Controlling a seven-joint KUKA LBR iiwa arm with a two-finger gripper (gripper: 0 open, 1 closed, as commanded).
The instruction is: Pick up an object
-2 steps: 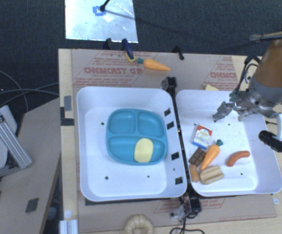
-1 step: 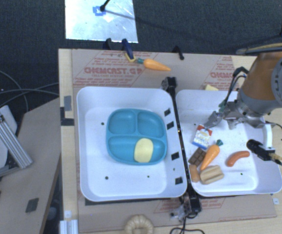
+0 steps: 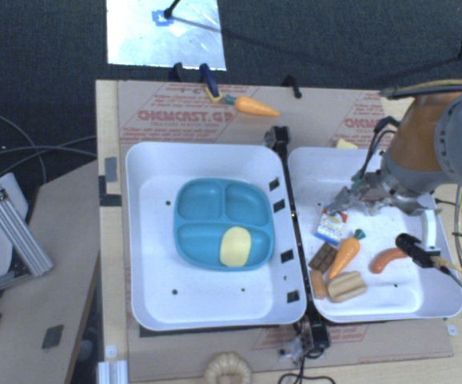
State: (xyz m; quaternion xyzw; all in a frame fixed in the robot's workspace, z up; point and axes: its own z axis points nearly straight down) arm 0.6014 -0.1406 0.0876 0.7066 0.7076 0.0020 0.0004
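White plastic right bin [image 3: 391, 306] holds my targets: a small blue-and-white packet [image 3: 331, 227] near its left wall, an orange toy carrot [image 3: 344, 256] beside it. My gripper [image 3: 357, 196] hangs just above the packet, probably lining up a grasp; jaws' state I cannot tell.

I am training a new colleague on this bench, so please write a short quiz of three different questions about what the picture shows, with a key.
1. True or false: the yellow item lies in the blue plate.
2. Which bin is the gripper over? A) the left bin B) the right bin
3. Fill in: beside the carrot in the right bin, on the side nearer the arm, lies an orange ____.

Key: 1 true; 2 B; 3 sausage. A second carrot lies outside the bins, on the board behind them.
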